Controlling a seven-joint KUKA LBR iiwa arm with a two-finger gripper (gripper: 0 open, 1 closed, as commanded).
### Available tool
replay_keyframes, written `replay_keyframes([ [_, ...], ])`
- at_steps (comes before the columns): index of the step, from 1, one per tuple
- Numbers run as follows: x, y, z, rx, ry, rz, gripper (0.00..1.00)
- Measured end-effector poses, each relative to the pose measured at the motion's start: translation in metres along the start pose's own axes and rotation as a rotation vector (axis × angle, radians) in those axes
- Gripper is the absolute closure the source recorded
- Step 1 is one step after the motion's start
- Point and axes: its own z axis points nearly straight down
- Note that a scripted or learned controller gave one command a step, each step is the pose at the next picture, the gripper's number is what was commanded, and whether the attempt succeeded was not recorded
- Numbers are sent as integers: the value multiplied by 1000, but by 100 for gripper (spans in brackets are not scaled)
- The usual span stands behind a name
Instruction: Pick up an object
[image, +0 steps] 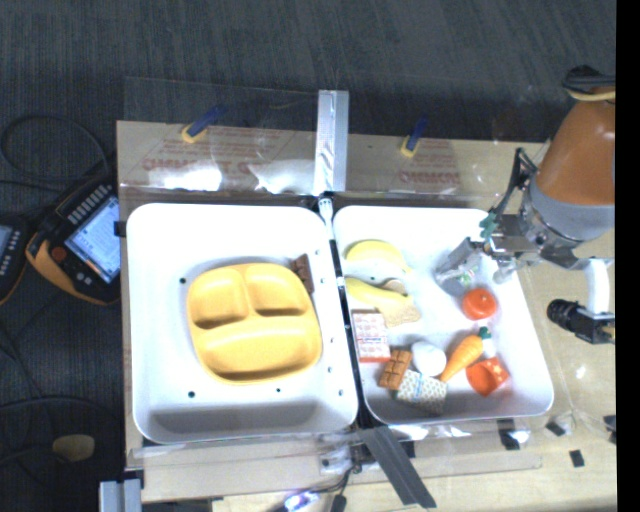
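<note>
Right bin (530, 395) holds the loose pick targets, clustered so the arm from the right can reach them: tomato (480, 301), carrot (462, 355), red pepper (487, 375), egg (429, 358), waffle (395, 368), banana (368, 293). Left bin (150, 300) carries just a yellow tray (254, 320), likely a drop spot. Gripper (462, 266) hangs low in right bin, just above and left of tomato, nearest target. Fingers blur into grey metal; can't tell how far apart, nothing visibly held between them
</note>
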Motion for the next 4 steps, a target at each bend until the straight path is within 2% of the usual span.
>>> replay_keyframes([
  [1,-39,56,58,1,-3,-35,0],
  [2,-65,80,140,-9,3,-112,0],
  [3,-66,94,145,-11,3,-165,0],
  [4,-69,95,136,-18,-5,-165,100],
])
